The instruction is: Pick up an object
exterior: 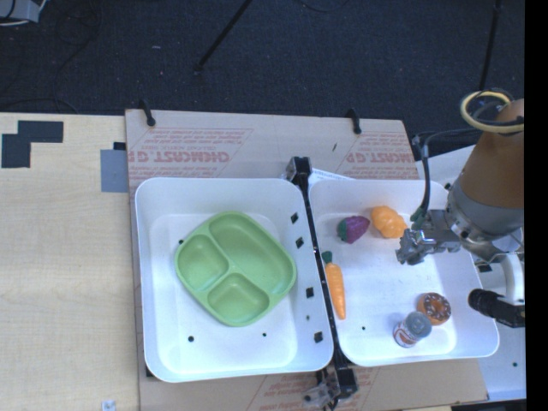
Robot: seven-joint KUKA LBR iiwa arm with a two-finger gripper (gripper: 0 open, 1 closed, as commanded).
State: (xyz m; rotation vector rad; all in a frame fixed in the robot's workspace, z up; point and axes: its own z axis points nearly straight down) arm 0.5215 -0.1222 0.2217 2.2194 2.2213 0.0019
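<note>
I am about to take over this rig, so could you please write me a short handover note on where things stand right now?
Gripper: low over the right bin, right of the orange fruit; nothing seen held.
Right bin: purple toy, carrot, donut, small can.
Left bin: green divided plate.
Done: nothing picked yet.
Left: grasp and lift one object.
</note>
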